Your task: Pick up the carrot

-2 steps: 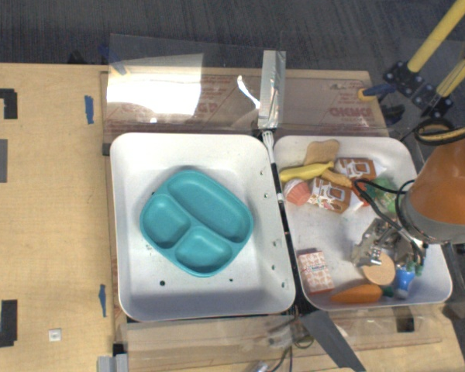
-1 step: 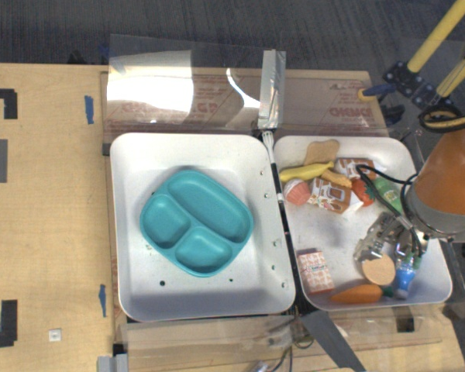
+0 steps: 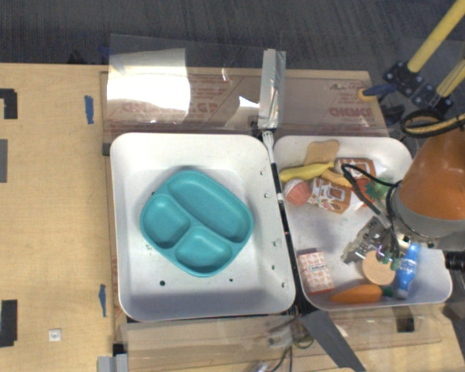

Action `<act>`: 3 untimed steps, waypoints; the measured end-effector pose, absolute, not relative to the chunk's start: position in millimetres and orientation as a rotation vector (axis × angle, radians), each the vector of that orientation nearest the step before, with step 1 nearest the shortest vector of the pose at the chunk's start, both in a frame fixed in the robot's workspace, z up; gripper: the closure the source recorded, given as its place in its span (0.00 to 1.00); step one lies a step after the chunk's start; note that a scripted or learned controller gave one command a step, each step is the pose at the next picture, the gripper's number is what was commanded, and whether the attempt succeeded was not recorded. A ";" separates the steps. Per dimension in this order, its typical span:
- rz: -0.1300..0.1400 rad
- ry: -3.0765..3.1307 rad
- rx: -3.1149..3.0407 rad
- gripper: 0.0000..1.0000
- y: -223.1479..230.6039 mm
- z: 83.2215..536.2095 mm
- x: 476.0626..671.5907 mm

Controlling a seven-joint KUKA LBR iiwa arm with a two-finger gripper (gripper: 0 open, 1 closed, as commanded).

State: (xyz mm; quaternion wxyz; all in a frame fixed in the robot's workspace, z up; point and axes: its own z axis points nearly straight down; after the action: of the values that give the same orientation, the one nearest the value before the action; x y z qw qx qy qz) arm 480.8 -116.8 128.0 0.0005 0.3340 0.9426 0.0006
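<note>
The two-finger metal gripper point(image 3: 364, 246) hangs low in the right-hand shallow white bin point(image 3: 310, 149), its fingers pointing toward the bin's left, and from here it is too small and cluttered to tell how the jaws stand or whether anything sits between them. Just beside it, toward the near edge, lies a round tan wooden disc point(image 3: 378, 270), and against that a blue plastic bottle point(image 3: 405, 276) lying close to the bin's right wall. To the left of the gripper, a little apart, sits a small pink-and-white printed box point(image 3: 315, 270). Farther back in the bin there is a crowd — a yellow banana point(image 3: 304, 171), a pale tan bread-shaped piece point(image 3: 322, 151), a round reddish ball point(image 3: 297, 194) and a white carton with orange print point(image 3: 333, 192), all bunched near the far left corner. The long orange carrot point(image 3: 358, 293) lies flat along the bin's near wall, just below the disc and touching or nearly touching the bottle's end — it is near the gripper but apart from it, on the side toward the front of the bench. Above the gripper the arm's broad orange band point(image 3: 442, 180) overhangs the bin's right side. In the left-hand white bin point(image 3: 132, 169) rests a teal plastic plate with three compartments point(image 3: 195, 220).
</note>
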 end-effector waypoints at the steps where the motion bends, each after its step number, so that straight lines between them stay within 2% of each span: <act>1: 0.000 2.847 1.319 1.00 -142.4 124.0 483.0; 2: 0.001 2.740 1.533 1.00 -132.9 125.8 480.5; 3: 0.001 2.394 2.029 1.00 -138.8 133.0 480.5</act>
State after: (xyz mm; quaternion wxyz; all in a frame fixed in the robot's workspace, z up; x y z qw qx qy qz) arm 480.5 -138.8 133.0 0.0017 0.6466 0.7629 0.0002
